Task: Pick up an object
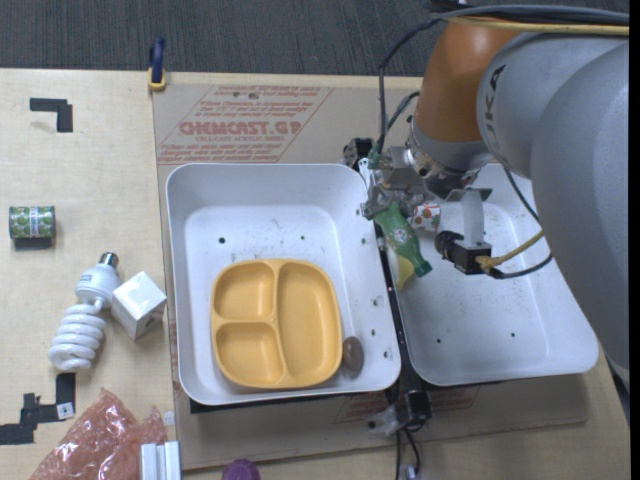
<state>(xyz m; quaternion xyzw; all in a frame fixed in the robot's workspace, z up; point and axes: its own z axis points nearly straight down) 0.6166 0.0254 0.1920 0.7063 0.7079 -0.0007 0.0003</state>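
Note:
My gripper [386, 204] hangs over the seam between the two bins, at the left edge of the right bin [500, 343]. It is shut on a green packet [406, 238], whose top sits between the fingers. The packet hangs tilted down to the right, with a yellow part [404, 268] at its lower end just above the bin floor. In the left bin [190, 268] lies a yellow divided plate [275, 323]. A small brown lump [352, 355] rests against the plate's lower right corner.
The grey arm with its orange band [460, 68] covers the right bin's upper right, with cables [500, 258] looping beside the gripper. On the bench at the left lie a spiral light bulb [82, 318], a white cube [139, 303], a green can [31, 224] and a red mesh bag [95, 443].

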